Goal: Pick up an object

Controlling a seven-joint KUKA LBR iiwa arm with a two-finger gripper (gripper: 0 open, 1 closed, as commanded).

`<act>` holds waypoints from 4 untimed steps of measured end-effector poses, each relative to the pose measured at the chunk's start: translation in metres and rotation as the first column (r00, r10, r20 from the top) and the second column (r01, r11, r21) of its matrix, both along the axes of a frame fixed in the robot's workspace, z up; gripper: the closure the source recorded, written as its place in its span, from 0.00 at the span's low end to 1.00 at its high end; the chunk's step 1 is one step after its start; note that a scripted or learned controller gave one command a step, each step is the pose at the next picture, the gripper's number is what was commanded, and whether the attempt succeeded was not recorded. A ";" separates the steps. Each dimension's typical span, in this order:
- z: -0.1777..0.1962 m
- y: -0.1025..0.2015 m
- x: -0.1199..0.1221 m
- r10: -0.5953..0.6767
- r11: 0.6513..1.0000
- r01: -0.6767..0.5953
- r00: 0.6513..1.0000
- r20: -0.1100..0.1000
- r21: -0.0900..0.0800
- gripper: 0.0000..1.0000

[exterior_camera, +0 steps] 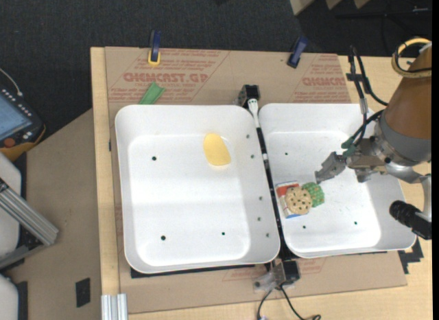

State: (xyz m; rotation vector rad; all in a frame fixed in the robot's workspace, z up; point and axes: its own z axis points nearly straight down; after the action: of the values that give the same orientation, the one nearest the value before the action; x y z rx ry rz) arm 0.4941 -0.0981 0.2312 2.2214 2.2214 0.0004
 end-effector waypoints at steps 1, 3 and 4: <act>0.011 0.000 0.001 0.000 1.000 0.000 1.000 0.004 -0.001 1.00; 0.085 0.046 -0.013 0.009 1.000 -0.009 1.000 0.012 0.001 1.00; -0.007 0.024 -0.017 -0.003 1.000 0.003 1.000 -0.010 0.000 1.00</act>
State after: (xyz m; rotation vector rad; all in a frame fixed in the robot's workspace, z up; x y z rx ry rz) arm 0.4775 -0.0741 0.2242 2.2304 2.2227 -0.0104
